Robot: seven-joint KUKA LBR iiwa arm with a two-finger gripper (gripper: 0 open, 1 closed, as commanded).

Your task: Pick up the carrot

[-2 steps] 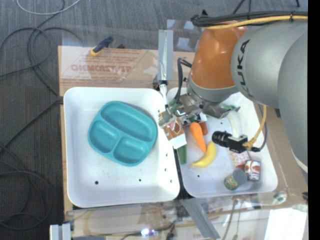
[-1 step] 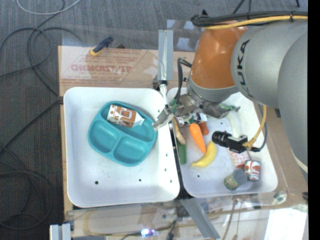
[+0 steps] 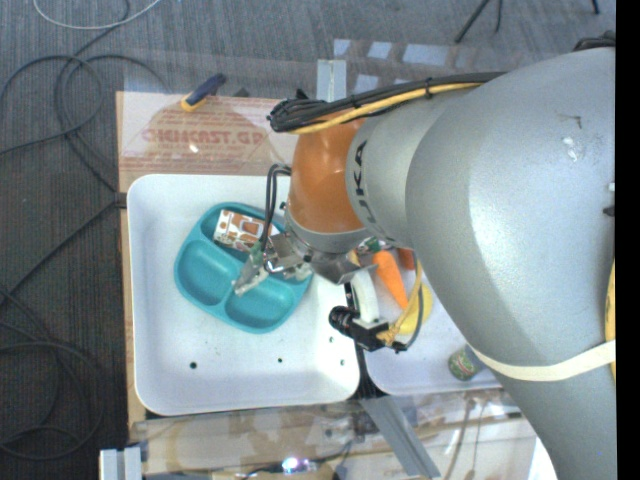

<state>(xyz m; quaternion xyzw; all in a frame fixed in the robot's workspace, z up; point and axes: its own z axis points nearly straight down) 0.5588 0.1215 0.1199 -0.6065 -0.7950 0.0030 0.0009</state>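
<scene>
Two shallow white bins are sitting side by side on the counter (image 3: 140, 158), and the grey arm (image 3: 500, 218) with its orange band is reaching in from the right, covering much of the right bin (image 3: 420, 373). The claw (image 3: 255, 268) is hanging over the left bin (image 3: 160, 318), right above a blue divided tray (image 3: 205, 268) lying there. Whether the claw is parted or closed, and whether it is gripping anything, I cannot tell; the metal parts are blurring together at the tray's middle. A small printed box (image 3: 238, 228) is lying in the tray's upper compartment, just beside the claw. The carrot (image 3: 390, 278) is lying in the right bin near the divide between the bins, partly hidden under the arm, with a yellow banana (image 3: 415, 313) touching it on its right side. A small greenish item (image 3: 464, 365) is resting farther right in that bin.
</scene>
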